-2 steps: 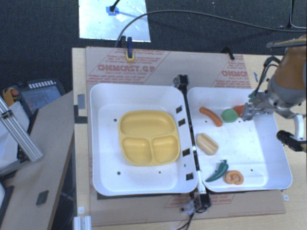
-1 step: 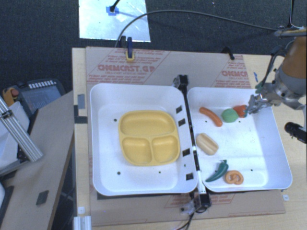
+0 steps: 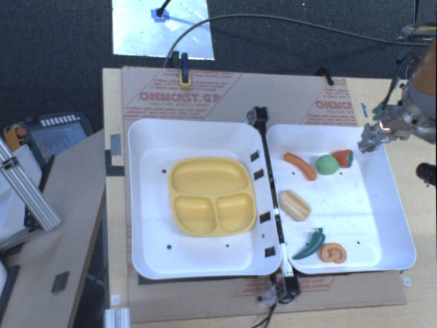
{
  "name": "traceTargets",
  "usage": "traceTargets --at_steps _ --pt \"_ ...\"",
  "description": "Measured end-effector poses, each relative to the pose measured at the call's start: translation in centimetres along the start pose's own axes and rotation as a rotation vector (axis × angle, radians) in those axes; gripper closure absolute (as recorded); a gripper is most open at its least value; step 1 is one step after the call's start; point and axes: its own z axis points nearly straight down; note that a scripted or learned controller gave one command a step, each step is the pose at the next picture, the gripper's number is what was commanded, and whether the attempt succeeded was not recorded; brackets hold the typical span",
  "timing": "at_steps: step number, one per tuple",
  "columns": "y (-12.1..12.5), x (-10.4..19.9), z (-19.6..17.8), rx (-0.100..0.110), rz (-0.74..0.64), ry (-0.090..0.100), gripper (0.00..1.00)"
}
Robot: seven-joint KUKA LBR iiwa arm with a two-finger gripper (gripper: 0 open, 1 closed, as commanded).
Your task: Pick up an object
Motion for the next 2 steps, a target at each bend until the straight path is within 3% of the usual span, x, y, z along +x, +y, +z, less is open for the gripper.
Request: traceTargets --at_steps 2 --pt "-2.3 11.4 2.3 0.008 -0.003 0.004 1.0"
